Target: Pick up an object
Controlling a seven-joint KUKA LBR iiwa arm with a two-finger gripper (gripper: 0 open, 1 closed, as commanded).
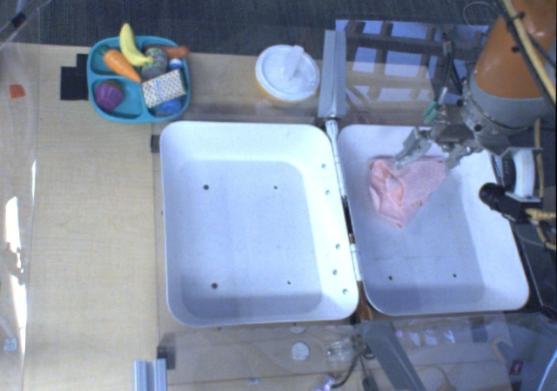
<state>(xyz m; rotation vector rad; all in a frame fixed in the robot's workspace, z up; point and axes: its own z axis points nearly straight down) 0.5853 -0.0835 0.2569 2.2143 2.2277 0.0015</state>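
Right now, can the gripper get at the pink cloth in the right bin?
Probably yes. The gripper sits right at the top edge of the pink cloth, which lies alone in the right bin, nothing over it.

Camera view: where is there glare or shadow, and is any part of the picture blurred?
Camera view: pale glare streaks on the transparent panel at the left; soft shadow along the near inside wall of the left bin; the pink cloth is sharp, while the gripper above it looks slightly soft.

pink cloth (403, 188) | crumpled, limp | right bin (487, 293), upper-middle floor
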